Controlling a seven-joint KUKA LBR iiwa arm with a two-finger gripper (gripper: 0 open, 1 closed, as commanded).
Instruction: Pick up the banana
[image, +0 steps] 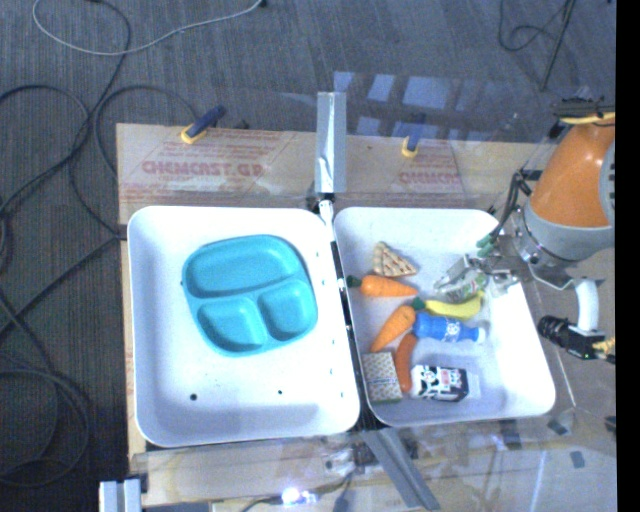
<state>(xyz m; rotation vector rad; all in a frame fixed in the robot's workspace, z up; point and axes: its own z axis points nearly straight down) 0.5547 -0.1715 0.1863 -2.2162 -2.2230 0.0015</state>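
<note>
A single fixed camera looks down at a slant from above the bench (200, 160), taking in both bins, well left of the gripper (462, 278).

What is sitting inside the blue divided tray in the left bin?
Nothing is visible in the blue tray: its three compartments show bare blue plastic. It rests on the left bin floor; whatever lies under the tray is covered.
</note>
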